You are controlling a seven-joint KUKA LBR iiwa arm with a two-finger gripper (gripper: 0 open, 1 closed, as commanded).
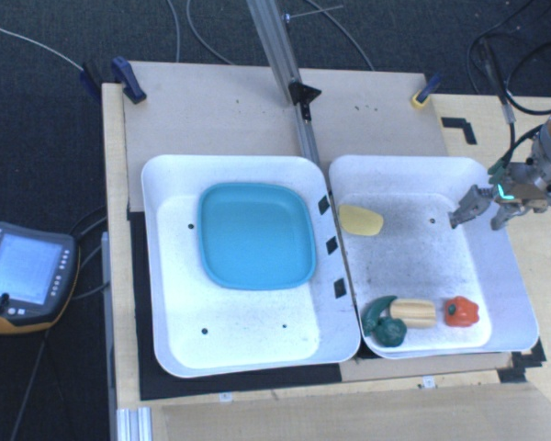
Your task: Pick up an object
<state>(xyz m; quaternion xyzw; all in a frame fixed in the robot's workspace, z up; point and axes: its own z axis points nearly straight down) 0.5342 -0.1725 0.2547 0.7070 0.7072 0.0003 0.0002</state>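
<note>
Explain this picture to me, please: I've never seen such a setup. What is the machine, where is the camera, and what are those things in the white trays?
The camera sits above a workbench and looks down on it at a slant. Two shallow white bins stand side by side. The left bin holds a blue square plate. The right bin holds toy foods: a pale yellow piece near its upper left corner and, along its near edge, a green vegetable, a tan block and a red pepper.

The machine is a robot arm reaching in from the right edge of the picture. Its gripper, a two-fingered hand, hangs over the right bin's upper right part, with its fingers spread and nothing between them. So it holds nothing yet.

The screen device on the floor at the left looks like the arm's handheld controller.
</note>
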